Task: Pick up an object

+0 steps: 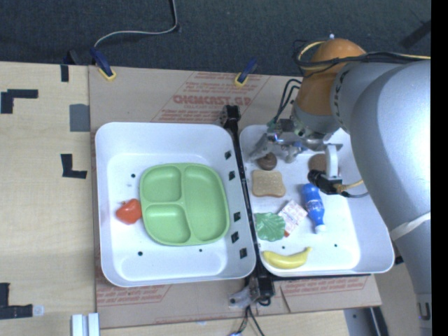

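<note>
One hand (280, 144) above brown object (267, 162), right bin (350, 254), finger state unclear

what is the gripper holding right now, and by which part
Cannot be told. The gripper sits low over the right bin, just above a brown object, with nothing visibly between its fingers.

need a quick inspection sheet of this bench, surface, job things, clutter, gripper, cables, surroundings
surface: two white bins side by side, left bin and right bin, on a cardboard sheet over a wooden bench.
job's things: right bin holds a brown round object, toast slice, blue bottle, green leafy item, small packet, banana.
clutter: left bin holds a green divided plate and a red-orange item beside it.
grippers: gripper over the right bin's far end, near the brown round object; grasp cannot be judged.
cables: white cable behind the bench; dark cables at the wrist.
surroundings: dark floor, clamps on the cardboard.
</note>
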Controlling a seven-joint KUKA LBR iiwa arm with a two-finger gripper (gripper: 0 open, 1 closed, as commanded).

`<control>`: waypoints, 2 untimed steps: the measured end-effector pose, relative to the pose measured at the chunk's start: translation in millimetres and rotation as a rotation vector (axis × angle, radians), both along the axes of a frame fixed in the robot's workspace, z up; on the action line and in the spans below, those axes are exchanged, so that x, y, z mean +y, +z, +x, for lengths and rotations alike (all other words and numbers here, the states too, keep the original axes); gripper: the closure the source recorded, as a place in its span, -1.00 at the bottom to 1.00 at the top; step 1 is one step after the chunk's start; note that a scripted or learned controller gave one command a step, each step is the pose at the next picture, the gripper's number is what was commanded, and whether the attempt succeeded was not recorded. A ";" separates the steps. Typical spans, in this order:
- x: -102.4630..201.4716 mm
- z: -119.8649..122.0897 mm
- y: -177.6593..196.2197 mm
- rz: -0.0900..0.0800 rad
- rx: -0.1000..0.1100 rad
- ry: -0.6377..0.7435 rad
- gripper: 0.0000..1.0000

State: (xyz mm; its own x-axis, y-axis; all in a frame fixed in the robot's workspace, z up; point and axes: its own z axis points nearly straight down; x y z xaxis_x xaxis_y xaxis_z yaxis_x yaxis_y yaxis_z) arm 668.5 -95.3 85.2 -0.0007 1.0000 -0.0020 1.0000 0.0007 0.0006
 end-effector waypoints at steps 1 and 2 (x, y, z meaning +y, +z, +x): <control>-0.4 0.1 0.0 0.000 0.000 0.000 -1.00; -3.3 0.1 0.1 0.001 0.000 0.001 -1.00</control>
